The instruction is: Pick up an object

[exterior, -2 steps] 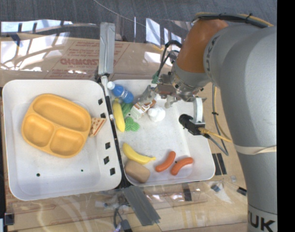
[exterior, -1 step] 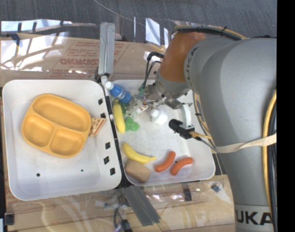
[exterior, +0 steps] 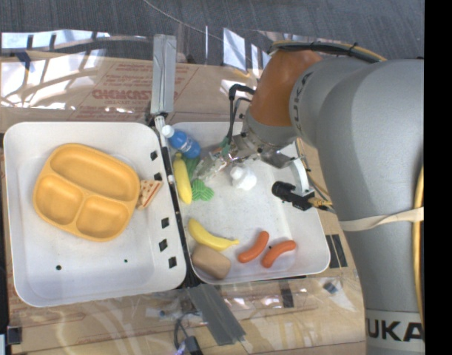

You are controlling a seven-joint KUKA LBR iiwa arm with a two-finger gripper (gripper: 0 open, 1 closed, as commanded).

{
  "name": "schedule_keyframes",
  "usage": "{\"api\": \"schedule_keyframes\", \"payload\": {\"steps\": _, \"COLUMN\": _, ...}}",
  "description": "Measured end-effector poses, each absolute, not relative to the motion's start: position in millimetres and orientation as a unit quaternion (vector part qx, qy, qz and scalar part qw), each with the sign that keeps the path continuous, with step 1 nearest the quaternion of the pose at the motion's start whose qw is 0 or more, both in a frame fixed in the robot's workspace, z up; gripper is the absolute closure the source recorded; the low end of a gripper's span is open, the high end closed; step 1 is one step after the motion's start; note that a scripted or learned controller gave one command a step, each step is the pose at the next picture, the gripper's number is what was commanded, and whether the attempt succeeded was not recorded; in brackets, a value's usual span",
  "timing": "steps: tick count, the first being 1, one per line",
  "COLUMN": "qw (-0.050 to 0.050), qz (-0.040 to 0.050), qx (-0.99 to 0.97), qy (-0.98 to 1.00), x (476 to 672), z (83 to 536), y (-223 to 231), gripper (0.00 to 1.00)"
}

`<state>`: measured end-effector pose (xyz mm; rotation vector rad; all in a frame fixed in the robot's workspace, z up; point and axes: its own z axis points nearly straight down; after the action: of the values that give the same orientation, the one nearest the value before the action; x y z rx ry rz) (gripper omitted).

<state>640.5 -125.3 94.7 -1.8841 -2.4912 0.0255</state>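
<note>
The claw [exterior: 227, 154] hangs low over the upper left part of the right bin [exterior: 314, 235], its fingers lost among shiny clutter, so I cannot tell whether they are spread or pressed together, nor whether anything sits between them. The grey arm [exterior: 359, 132] comes in from the right and bends steeply down, its orange band [exterior: 281, 87] just above the wrist, and its bulk covers the bin's right side. Just beside the claw lies a crumpled clear plastic piece [exterior: 209, 167], glossy and creased, with a green leafy toy [exterior: 202, 191] touching its lower edge. A blue bottle [exterior: 181, 142] with a white cap lies near the bin's upper left corner, tilted with the cap toward the upper left. Below it a yellow banana [exterior: 182, 181] lies along the left wall, its long axis running almost top to bottom. A small white rounded object [exterior: 243, 177] rests just right of the claw. Farther down, a second banana [exterior: 210, 237] curves left to right, above a tan rounded block [exterior: 211, 262]. Two smooth orange sausages [exterior: 254, 247] [exterior: 278, 252] lie side by side, both slanting up to the right. In the left bin [exterior: 33, 272] sits a yellow divided plate [exterior: 85, 191], a cracker [exterior: 149, 193] touching its right rim.
</note>
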Motion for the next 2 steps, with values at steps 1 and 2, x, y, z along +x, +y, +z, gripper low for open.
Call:
{"api": "schedule_keyframes", "payload": {"steps": 1, "qw": 0.010, "qz": 0.0136, "qx": -0.621, "qy": -0.784, "x": 649.2, "z": 94.4, "y": -122.4, "gripper": 0.00}}
{"api": "schedule_keyframes", "payload": {"steps": 2, "qw": 0.011, "qz": 0.0164, "qx": -0.591, "qy": -0.807, "x": 647.8, "z": 93.8, "y": -116.4, "gripper": 0.00}}
